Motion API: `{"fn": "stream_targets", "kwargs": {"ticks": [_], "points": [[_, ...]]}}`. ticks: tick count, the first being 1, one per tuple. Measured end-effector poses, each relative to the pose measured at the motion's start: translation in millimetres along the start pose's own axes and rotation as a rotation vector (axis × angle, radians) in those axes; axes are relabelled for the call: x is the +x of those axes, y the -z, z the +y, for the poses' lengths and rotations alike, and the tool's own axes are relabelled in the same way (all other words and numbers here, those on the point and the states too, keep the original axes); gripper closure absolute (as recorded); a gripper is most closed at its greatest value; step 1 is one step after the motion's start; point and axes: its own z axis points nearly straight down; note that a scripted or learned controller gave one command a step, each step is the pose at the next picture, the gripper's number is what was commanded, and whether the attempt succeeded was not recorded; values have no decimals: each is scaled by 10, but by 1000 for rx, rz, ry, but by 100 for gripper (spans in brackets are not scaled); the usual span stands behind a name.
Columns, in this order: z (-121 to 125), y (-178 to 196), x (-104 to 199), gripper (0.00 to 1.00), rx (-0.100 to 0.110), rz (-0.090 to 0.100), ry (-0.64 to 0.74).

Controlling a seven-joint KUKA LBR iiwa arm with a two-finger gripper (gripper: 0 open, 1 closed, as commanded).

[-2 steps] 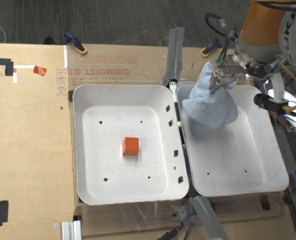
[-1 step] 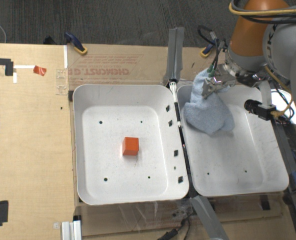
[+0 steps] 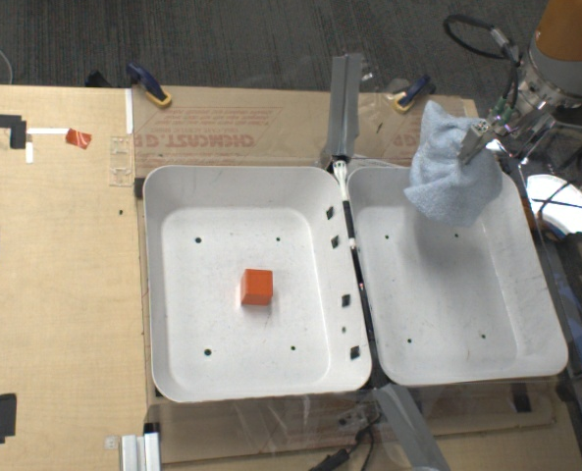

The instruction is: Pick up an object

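Note:
A crumpled light blue cloth (image 3: 450, 170) hangs over the far part of the right bin (image 3: 487, 361), bunched upward toward the gripper (image 3: 479, 141). The gripper is shut on the cloth's upper right corner, and the cloth's faint shadow falls on the bin floor beneath it. The arm's orange band (image 3: 571, 13) shows at the top right. An orange-red cube (image 3: 257, 287) rests near the middle of the left bin (image 3: 173, 263), well away from the gripper.
A grey divider bar (image 3: 343, 106) runs from the back down between the two bins. Clamps (image 3: 151, 84) hold the cardboard sheet behind the bins. A wooden board (image 3: 55, 263) lies to the left. Cables (image 3: 565, 204) sit beside the right bin.

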Motion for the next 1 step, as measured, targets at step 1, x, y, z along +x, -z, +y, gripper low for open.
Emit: {"fn": "stream_targets", "kwargs": {"ticks": [1], "points": [[-476,-758,22,100,3,4,-159]]}}
